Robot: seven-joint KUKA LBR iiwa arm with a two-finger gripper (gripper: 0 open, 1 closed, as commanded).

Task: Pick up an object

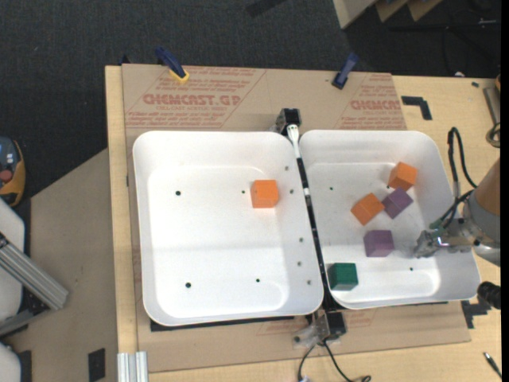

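Observation:
The left bin [159, 237] holds one orange cube [265, 193] near its upper right. In the right bin [350, 153] lie an orange cube [403, 175] at the upper right, another orange cube [367, 208], a purple cube [397, 203] beside it, a second purple cube [378, 243] lower down, and a green cube [343, 275] at the front left. My gripper [428, 243] reaches in from the right edge, low over the right bin's floor, just right of the lower purple cube and apart from it. Nothing shows between its tips.
Both bins rest on a cardboard sheet [238, 90] held by blue clamps [171, 64] at the back. A black cable [455, 157] runs along the right bin's right rim. A divider strip [306, 205] separates the bins.

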